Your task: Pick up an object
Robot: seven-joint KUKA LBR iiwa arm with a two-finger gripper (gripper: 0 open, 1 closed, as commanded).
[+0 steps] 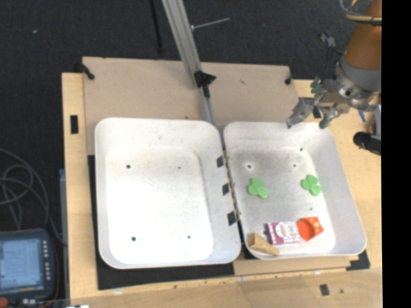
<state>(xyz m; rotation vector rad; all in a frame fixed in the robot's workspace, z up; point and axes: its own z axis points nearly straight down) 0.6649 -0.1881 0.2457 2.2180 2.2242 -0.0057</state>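
Two shallow white plastic bins side by side on a pale wooden bench: left bin, right bin.

In the right bin, five small things. Near the middle, a flat bright-green clover-shaped piece, three rounded lobes, lying flat on the speckled floor. Toward the right wall, a second green clover-shaped piece, same colour and lobed outline, well apart from the first. Along the near edge, a small purple-and-white carton lying on its side, printed face up, print too small to read. Touching its right end, a glossy orange-red plastic piece, blocky, with a brighter highlight on top. Just left of the carton, against the bin's near-left corner, a tan wedge-shaped piece, pale and matte, like wood or foam; material not certain.

Above the right bin's far-right corner, the grey two-finger gripper, hanging off the grey arm with the orange band. Fingers spread apart, pointing down and toward the bin's rim, nothing between them. Well apart from every object in the bin; nearest of them the right-hand green clover piece, farther toward the camera.

Slanting across the bench's far side, a ribbed aluminium rail, its foot between the two bins. At lower left, off the bench, a grey handheld screen unit with cables.
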